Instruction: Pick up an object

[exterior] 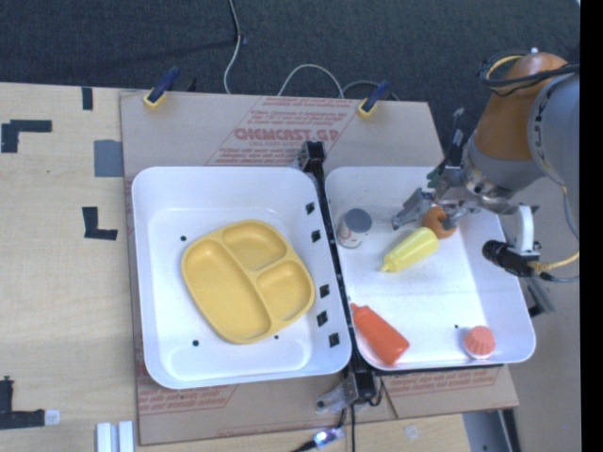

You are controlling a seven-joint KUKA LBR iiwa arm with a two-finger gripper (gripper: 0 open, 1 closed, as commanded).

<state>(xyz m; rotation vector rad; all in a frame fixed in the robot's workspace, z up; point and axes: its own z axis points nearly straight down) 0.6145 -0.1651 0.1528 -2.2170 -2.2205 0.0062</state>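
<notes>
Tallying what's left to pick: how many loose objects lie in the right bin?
4 in plain sight: a small grey-topped can by the divider, a yellow bottle mid-bin, an orange bottle at the near-left corner, a small orange piece near-right. The gripper may hide another.

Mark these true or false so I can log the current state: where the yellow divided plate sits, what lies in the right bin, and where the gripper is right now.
1. The yellow divided plate lies in the left bin. True.
2. The yellow bottle lies in the left bin. False: it lies in the right bin, on its side.
3. The gripper is over the right bin, beside an orange object. True.
4. The orange bottle stands upright at the far edge. False: it lies on its side near the right bin's front left corner.
5. A small grey-topped can sits near the divider between the bins. True.
</notes>
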